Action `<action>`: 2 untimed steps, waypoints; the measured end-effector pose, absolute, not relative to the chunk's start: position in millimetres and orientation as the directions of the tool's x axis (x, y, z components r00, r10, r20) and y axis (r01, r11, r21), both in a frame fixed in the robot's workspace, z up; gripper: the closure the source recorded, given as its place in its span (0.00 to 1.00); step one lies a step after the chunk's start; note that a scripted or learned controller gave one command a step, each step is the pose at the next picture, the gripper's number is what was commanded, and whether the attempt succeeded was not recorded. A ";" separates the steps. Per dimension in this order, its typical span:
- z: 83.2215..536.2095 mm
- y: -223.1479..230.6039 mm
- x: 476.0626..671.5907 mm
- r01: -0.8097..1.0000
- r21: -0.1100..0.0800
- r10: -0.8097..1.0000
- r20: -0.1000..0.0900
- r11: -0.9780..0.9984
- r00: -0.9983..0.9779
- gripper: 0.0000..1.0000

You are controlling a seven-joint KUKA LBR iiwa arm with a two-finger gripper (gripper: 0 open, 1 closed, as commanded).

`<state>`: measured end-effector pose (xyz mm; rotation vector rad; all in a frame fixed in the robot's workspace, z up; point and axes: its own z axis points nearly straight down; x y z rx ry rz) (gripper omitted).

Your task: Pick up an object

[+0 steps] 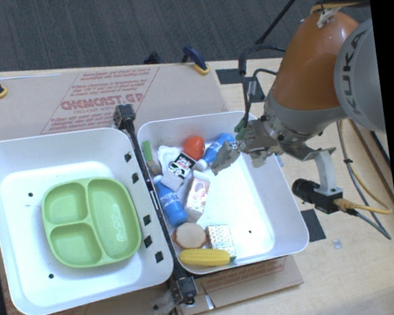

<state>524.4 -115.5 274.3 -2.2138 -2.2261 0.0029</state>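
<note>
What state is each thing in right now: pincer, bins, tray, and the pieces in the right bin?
Pincer: low over the right bin's far side, by a blue item; grip unclear.
Left bin: holds the green tray.
Green tray: flat, right side up, three compartments bare.
Right bin: cluttered along its left side.
Corn cob: lying flat at the near edge.
Blue bottle: lying on its side.
Red ball: resting at the far end.

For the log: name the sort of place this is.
Likely a robotics lab bench: a grey and orange robot arm reaches over two white bins, on cardboard held by blue clamps.
</note>
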 end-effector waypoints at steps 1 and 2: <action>170.0 -106.5 576.5 1.000 -0.006 1.000 0.000 0.007 -0.007 0.00; 91.9 -113.8 535.3 1.000 -0.001 1.000 -0.003 0.005 -0.005 0.00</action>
